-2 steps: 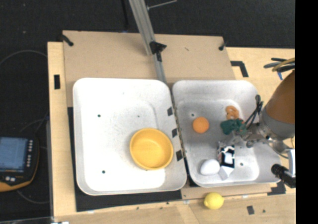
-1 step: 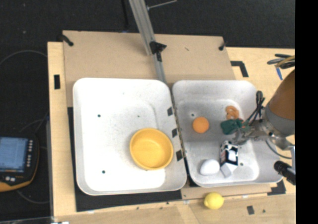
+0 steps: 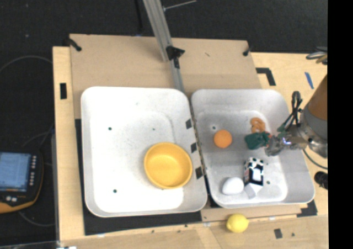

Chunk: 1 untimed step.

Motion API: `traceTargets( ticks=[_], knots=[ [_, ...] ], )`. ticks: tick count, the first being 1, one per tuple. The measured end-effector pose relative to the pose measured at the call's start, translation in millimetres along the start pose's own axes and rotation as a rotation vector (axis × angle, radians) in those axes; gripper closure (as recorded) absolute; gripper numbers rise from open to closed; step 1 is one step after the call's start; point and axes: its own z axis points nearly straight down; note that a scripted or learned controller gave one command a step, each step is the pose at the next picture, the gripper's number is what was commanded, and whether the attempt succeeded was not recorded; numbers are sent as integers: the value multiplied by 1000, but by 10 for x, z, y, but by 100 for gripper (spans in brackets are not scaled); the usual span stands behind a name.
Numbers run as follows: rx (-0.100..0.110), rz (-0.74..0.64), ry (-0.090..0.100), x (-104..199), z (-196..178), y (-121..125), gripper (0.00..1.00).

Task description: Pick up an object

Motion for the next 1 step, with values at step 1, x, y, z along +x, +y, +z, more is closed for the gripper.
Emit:
traceTargets(
  ticks=[1],
  knots=[
    [0, 0, 0, -39, -438, 34, 100]
  ],
)
